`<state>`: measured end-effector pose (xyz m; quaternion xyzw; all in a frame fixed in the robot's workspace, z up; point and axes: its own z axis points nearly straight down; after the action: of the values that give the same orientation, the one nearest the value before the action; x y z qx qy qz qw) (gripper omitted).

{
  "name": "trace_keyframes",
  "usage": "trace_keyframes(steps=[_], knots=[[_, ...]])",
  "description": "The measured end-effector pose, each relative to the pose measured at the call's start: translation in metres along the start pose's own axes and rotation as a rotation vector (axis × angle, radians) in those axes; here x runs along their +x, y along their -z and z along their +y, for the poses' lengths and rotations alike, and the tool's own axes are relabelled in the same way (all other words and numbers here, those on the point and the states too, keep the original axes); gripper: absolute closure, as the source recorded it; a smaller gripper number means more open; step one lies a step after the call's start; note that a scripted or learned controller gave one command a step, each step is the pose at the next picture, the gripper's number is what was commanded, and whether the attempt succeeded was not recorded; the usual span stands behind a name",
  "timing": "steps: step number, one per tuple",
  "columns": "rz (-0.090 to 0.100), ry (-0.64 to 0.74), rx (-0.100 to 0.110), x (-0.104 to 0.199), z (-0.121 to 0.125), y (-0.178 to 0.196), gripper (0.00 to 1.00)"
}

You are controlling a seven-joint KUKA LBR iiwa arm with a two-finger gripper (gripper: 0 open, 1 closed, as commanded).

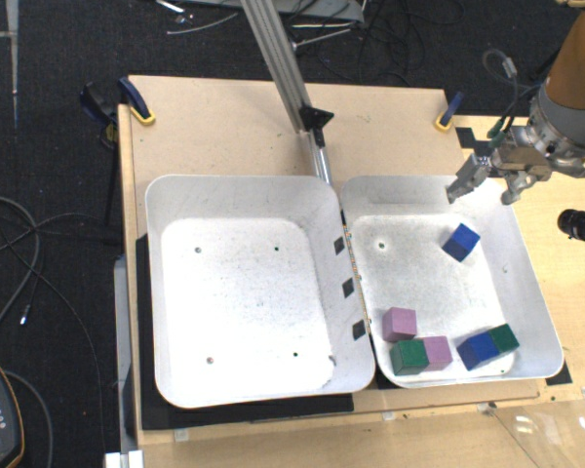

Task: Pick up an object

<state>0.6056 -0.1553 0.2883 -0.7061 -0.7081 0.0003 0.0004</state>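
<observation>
The right bin (526, 271) holds several small blocks. A blue block (460, 242) lies tilted near its far side. Two pink blocks (401, 323) (437, 351) and a green block (409, 357) cluster at the near left, and a second blue block (479, 348) sits against another green one (504, 338) at the near right. My gripper (487, 187) hangs open over the bin's far right rim, above and slightly right of the tilted blue block, with nothing between its fingers.
The left bin (166, 291) lies beside the right one. A slanted metal pole (278, 52) runs down to the gap between the bins. Clamps (136, 100) (450, 110) sit at the bench's far corners. Cables trail on the floor at left.
</observation>
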Motion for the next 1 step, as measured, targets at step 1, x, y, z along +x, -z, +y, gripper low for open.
trace_keyframes(steps=[1], knots=[[-0.008,-0.004,-0.009,-0.0352,0.011,-0.1715,0.0]])
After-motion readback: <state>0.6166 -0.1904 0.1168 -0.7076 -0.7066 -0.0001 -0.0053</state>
